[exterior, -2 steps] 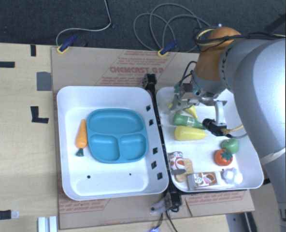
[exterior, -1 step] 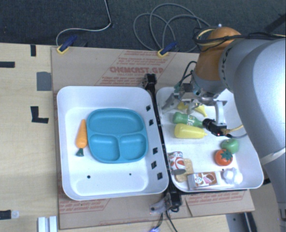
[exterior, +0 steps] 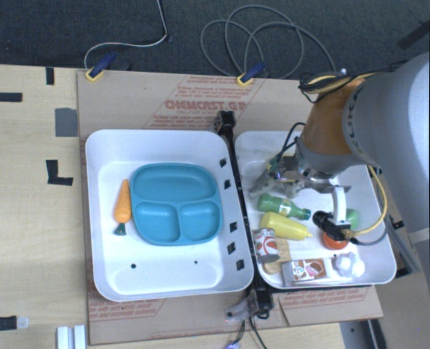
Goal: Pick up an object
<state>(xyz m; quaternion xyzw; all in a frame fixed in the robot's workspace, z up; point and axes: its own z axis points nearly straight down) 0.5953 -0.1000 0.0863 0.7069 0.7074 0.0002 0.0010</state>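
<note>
A wooden bench (exterior: 26, 217) carries a cardboard sheet (exterior: 157, 104) marked with red print. Two white bins rest side by side on the sheet, the left bin (exterior: 102, 267) touching the right bin (exterior: 378, 264). Black tape marks (exterior: 2, 102) dot the bare wood.

A brown cardboard sheet (exterior: 193, 104) (red print on it) lies under both bins, held by blue-and-yellow clamps (exterior: 99, 68) at its far edge. Grey cable (exterior: 262, 31) loops on the dark floor beyond.
</note>
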